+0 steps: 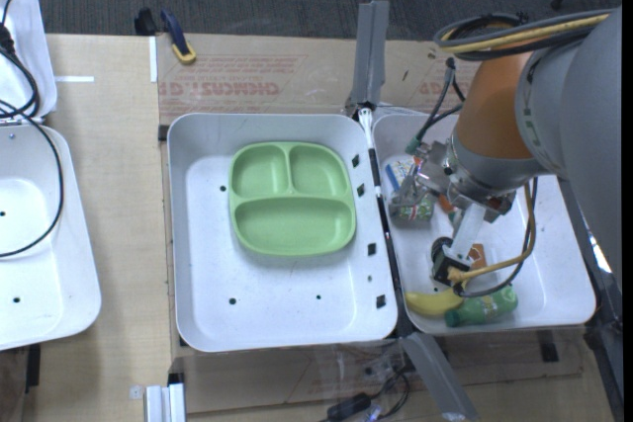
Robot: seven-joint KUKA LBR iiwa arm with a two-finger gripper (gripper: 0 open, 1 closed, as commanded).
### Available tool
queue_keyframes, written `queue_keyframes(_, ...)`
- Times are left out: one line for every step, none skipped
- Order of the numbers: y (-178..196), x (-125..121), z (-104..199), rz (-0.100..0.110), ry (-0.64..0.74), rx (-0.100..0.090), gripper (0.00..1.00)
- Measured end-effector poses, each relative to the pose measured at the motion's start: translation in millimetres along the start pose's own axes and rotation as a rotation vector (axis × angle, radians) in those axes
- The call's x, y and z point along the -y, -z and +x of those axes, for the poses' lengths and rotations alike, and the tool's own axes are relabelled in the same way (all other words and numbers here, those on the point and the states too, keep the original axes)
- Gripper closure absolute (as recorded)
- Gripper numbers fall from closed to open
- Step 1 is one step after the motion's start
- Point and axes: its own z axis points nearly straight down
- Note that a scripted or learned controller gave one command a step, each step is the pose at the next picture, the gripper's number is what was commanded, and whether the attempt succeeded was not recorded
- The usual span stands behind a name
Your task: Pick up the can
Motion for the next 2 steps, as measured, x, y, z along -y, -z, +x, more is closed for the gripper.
queue_keyframes(0.0, 20.9, -18.0, 0.0, 0.037, 0.0, 0.0)
queue_keyframes(0.1, 20.8, -18.1, -0.001, 0.037, -0.001, 0.0)
